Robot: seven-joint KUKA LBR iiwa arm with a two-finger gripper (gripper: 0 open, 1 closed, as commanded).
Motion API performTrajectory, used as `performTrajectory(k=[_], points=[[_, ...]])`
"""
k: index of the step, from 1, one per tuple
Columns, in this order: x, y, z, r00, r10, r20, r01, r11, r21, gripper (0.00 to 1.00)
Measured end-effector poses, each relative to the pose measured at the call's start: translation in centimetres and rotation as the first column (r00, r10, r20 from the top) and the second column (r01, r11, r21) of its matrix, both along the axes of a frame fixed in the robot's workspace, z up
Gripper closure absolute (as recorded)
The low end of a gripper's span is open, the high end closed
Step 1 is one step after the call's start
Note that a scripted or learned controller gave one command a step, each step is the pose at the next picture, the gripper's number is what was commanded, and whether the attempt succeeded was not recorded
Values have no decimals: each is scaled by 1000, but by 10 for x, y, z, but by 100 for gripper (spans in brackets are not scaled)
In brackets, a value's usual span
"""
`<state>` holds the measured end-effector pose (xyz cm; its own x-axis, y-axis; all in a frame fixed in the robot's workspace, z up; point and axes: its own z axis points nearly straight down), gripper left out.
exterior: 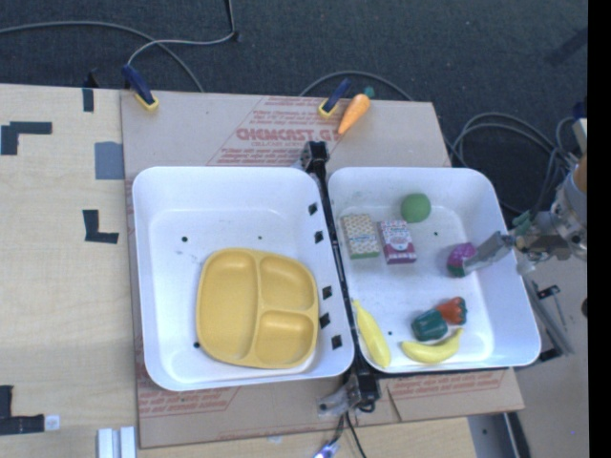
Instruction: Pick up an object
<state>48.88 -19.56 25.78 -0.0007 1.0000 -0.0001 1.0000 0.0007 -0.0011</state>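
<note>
The right bin (496, 208) holds a green ball (415, 207), two small boxes (360, 235) (397, 241), a purple toy (460, 258), a red and green pepper (437, 321) and two yellow bananas (371, 333) (431, 350). My gripper (493, 249) reaches in over the bin's right wall. Its grey tip lies just right of the purple toy, close to it or touching it. Nothing is lifted off the bin floor.
The left bin (153, 208) carries a yellow divided plate (256, 307). An orange carrot (352, 113) lies on the cardboard behind the bins, next to clamps (140, 86). Cables run across the dark floor at the back and right.
</note>
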Motion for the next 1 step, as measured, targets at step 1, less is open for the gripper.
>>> performTrajectory(k=[1], points=[[50,-4,-67,1000,1,-1,-1,1000,0,0]])
